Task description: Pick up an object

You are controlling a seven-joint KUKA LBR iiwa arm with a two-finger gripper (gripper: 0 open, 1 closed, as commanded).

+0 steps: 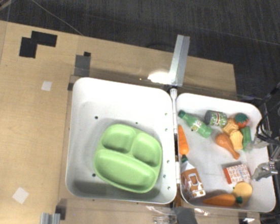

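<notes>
**Gripper at the right bin's edge, toys untouched**

The gripper (267, 171) hangs at 3 o'clock of the right bin (217, 105); its finger state cannot be told. Nearest it lies a red-patterned box (237, 173), long axis running 10-to-4 o'clock. An orange carrot (182, 140) points toward 12 along the divider. The left bin (88, 97) holds 1 green tray (129, 157).

Right bin (266, 202) holds toy food: green bottle (195, 124) lying flat at top left, drumstick (226, 144) mid, carrot (219, 199) along bottom edge, red-white packet (237, 173) near right wall.
</notes>
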